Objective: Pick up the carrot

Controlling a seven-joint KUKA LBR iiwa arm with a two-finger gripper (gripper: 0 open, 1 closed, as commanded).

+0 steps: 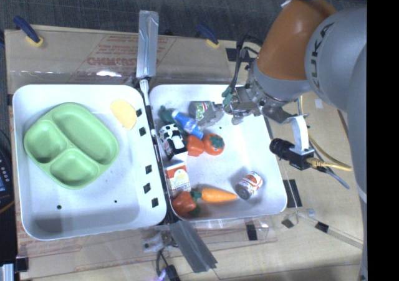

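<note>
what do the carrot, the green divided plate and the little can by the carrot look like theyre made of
Carrot: looks like moulded plastic, smooth and evenly orange with a slight sheen, probably a toy.
Green divided plate: likely plastic, one even matte green, with soft rounded compartment edges.
Little can: seems metal with a printed label; its end shines pale, though it could be plastic.

you see two bins side by side. the left bin (pixel 37 211) holds a plate (pixel 70 144) with a lemon (pixel 123 113) just behind it. in the right bin (pixel 265 167), the carrot (pixel 215 195) lies near the front, between a box (pixel 178 180) and a can (pixel 249 185).
</note>
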